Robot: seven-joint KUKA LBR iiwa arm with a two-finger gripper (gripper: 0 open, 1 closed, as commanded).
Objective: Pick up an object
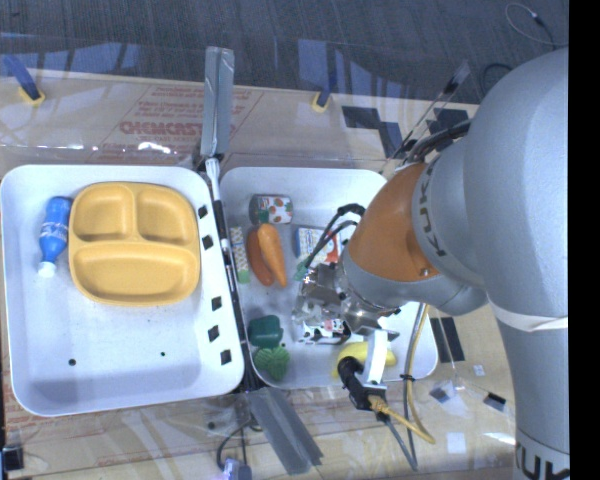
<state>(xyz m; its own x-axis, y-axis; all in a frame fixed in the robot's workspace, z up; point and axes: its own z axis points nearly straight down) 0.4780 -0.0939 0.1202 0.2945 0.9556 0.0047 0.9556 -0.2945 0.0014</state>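
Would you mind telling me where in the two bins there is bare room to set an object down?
The left bin has bare floor along its front, below the yellow divided plate. The blue bottle fills the strip left of the plate. The right bin is crowded: carrot, small can, green vegetables and the arm's hand leave little room.

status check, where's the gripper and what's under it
Gripper low in right bin, over small black-and-white item; grasp unconfirmed. Carrot, green pieces close by. Yellow tray, blue bottle in left bin.

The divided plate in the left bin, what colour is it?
Yellow; the plate shows clearly in the camera view.
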